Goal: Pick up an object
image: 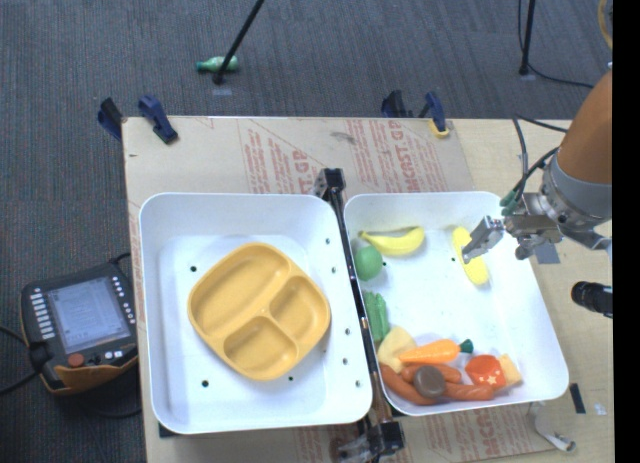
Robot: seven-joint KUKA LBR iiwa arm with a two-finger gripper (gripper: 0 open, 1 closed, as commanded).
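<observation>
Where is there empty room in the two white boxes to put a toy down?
In the right bin, the bare white middle lies between the banana above and the toy food pile below. In the left bin, the yellow tray leaves just corner strips. The right bin's bottom edge is crowded.

Light: bright, even, from overhead
Shadows: soft, short, under the yellow tray (259, 307)
Glare: mild on the white bins (160, 213)
Sharpness: kinda soft overall, arm (590, 156) slightly blurry at the edge

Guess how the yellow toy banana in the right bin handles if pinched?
The curved yellow plastic banana looks rigid and glossy, so likely light and a bit slippery. It lies flat on the white right bin floor, apart from neighbours; its curve may make it pivot rather than roll.
</observation>
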